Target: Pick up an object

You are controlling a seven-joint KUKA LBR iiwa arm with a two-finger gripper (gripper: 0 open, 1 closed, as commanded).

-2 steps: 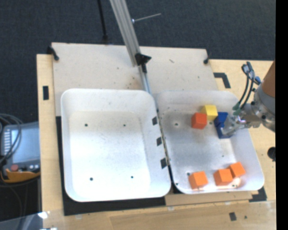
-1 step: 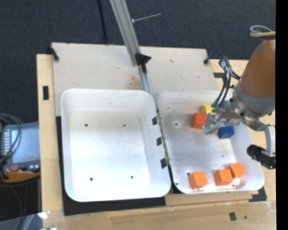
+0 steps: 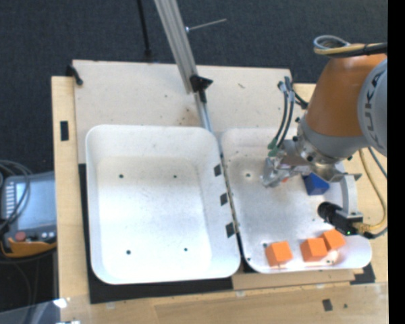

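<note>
Although the gripper (image 3: 275, 175) hangs low over the right bin (image 3: 256, 147), toward that bin's nine o'clock side, whether it is parted or closed cannot be told from this slant, and nothing shows as held. Three orange blocks (image 3: 279, 253) lie along the bin's six o'clock rim, two of them close together toward five o'clock, and a blue block (image 3: 315, 183) peeks out at about three o'clock of the gripper, partly under the wrist. By their look the blocks are small, stiff and light, probably foam or wood, so they should not crush; squeezing across two flat opposite faces seems safest, and the lone block at six o'clock offers the most room.
</note>
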